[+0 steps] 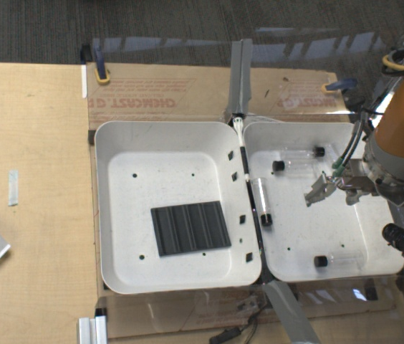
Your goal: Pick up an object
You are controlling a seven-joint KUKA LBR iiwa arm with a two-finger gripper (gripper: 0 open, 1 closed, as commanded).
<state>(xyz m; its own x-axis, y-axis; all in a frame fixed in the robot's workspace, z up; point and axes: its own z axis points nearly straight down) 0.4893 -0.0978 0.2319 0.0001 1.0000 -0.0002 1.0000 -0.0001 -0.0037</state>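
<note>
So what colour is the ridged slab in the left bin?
Dark grey, nearly black ridged slab, in the camera view.

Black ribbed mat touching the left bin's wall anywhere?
Apart. The camera view shows white bin floor all around the black ribbed mat, short of the left bin walls.

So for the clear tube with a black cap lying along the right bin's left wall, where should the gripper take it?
Grip the clear plastic tube with the black cap at mid-body, coming straight down, fingers closing across its narrow width. It lies flat and lengthwise close beside the right white bin's left wall, so the wall-side finger likely has little room. The gripper is over the bin's middle.
</note>
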